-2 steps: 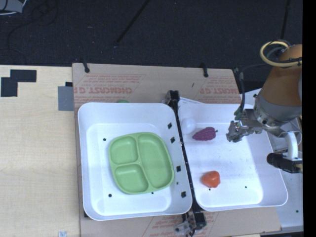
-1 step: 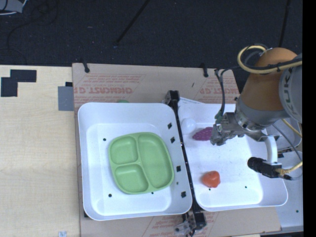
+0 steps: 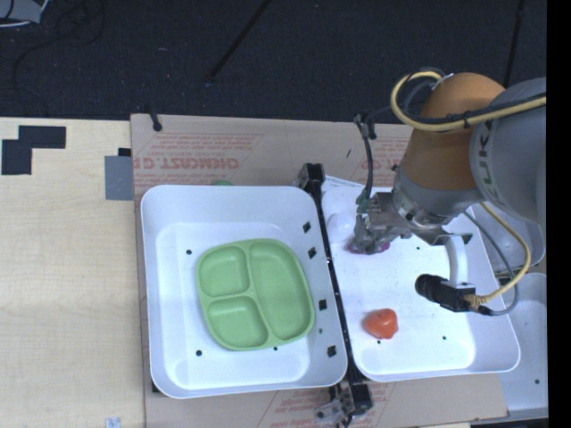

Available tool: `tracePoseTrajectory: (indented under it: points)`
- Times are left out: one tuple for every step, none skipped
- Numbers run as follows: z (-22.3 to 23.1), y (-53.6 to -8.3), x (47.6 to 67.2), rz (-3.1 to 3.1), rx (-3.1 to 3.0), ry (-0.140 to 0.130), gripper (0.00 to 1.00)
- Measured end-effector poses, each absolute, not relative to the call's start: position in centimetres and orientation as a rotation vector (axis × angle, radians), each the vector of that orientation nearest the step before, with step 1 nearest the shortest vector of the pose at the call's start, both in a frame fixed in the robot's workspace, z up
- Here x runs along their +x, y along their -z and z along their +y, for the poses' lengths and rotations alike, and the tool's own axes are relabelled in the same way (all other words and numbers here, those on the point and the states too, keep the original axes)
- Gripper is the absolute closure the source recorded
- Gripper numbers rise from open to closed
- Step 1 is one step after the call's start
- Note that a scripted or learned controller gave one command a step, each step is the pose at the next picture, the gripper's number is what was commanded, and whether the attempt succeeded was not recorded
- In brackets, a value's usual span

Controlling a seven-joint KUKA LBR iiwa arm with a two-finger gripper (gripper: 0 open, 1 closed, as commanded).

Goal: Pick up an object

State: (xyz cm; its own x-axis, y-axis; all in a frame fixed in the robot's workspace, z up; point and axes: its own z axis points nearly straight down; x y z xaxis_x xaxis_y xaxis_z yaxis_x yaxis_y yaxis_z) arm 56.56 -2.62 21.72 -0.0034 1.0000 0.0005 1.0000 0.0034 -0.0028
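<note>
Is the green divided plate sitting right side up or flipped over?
Right side up: the green plate lies flat in the left bin, its three compartments facing upward.

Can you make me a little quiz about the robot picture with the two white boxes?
1. True or false: the green three-section plastic tray lies in the right shallow white bin.
2. Which thing lies nearest the two-finger gripper? A: the small red rounded object. B: the small purple object. C: the green tray.
3. Fill in: the arm's band above the wrist is coloured ____.

Key:
1. False. It lies in the left shallow white bin.
2. B. The purple object sits right under the gripper.
3. Orange.
</note>
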Motion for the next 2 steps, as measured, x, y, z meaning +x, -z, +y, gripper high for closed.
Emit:
tracePoseTrajectory:
  points:
    - [2.4,-23.0,56.7,-2.224,-2.215,-0.001,1.00]
    - [7.3,-21.8,56.3,-2.222,-2.214,-0.006,1.00]
